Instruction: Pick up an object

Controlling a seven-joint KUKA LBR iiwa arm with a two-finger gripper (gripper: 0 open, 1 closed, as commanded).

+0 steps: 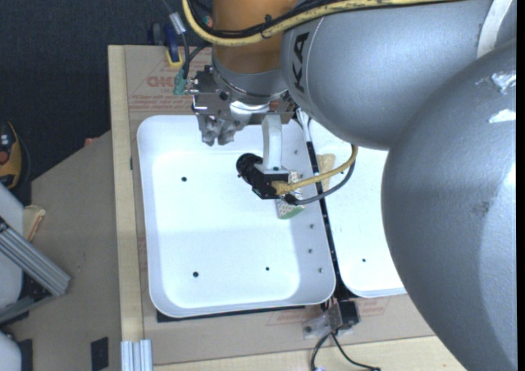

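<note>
Your grey KUKA arm with its orange band (394, 74) reaches in from the right over the pale wooden bench (127, 197) and its 2 shallow white plastic bins, the left bin (221, 246) in plain sight and the right bin (369, 263) largely covered by the arm. The metal 2-finger gripper (216, 133) hangs over the left bin's far edge, left of its middle; you cannot tell whether it is wide or narrow. A small white-and-green object (287, 209), its shape unclear, lies against that bin's right edge about midway along, apart from the gripper.
</note>
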